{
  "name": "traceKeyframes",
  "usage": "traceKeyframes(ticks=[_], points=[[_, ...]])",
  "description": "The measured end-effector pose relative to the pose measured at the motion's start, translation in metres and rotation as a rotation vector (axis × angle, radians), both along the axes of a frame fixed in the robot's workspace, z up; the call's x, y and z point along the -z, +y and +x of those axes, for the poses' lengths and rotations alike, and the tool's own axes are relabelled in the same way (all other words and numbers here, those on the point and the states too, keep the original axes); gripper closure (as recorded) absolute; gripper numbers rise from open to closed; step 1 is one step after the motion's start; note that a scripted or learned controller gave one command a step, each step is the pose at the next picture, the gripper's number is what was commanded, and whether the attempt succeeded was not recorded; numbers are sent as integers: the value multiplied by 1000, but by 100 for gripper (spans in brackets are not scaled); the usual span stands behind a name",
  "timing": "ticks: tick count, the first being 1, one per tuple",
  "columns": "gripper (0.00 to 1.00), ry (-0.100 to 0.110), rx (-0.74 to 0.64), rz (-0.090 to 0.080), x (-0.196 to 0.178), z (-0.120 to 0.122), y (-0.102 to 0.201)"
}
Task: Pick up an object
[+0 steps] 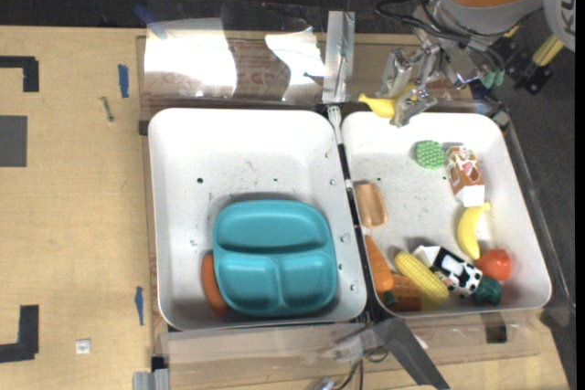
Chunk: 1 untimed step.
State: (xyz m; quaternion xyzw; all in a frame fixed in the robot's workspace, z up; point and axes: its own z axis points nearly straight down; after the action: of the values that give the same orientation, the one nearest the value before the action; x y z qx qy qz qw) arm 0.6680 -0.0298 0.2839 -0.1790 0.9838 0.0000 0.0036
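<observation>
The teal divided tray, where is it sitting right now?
In the camera view the teal divided tray lies in the left bin, toward its near edge, partly covering an orange object at its left side.

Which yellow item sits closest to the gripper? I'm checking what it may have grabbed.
The small yellow piece at the right bin's far rim, right beside the gripper. The banana and corn cob lie much nearer the front.

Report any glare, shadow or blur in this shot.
Camera view: strong glare on the clear plastic sheet behind the left bin; the teal divided tray casts a soft shadow on that bin's floor; the hand looks slightly blurred; right-bin toys are evenly lit.
</observation>
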Motion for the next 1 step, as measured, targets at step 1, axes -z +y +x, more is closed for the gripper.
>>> traceKeyframes(ticks=[1], points=[[100, -6, -39, -1, -26, 1, -14]])
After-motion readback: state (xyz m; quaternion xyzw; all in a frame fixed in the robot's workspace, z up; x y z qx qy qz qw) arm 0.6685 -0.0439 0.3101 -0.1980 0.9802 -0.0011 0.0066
